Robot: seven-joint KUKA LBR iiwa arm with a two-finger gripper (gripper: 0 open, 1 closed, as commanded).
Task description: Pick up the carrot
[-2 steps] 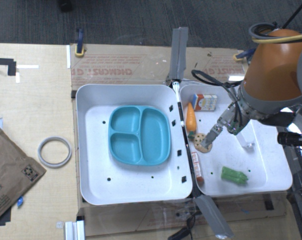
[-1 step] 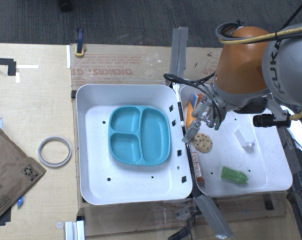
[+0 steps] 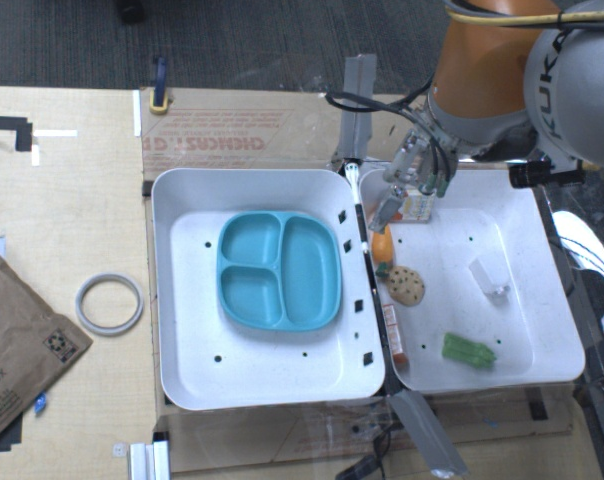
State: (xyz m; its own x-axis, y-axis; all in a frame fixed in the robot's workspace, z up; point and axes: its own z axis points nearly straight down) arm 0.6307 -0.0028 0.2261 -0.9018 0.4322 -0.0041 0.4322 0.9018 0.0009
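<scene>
The carrot [image 3: 382, 247] is a short orange piece lying at the left edge of the right bin [image 3: 542, 363], close against the wall between the two bins. My gripper [image 3: 395, 206] hangs just above and slightly behind it, near the bin's back left corner, under the orange band of the arm. The gripper's lower end partly covers the carrot's top, and I cannot make out contact between them.
A speckled cookie [image 3: 405, 286] lies just in front of the carrot, and a thin brown stick [image 3: 393, 331] runs along the divider. A green object [image 3: 468, 351] and a clear plastic piece [image 3: 489, 276] share the right bin. The left bin [image 3: 182, 368] holds a teal divided plate [image 3: 280, 270].
</scene>
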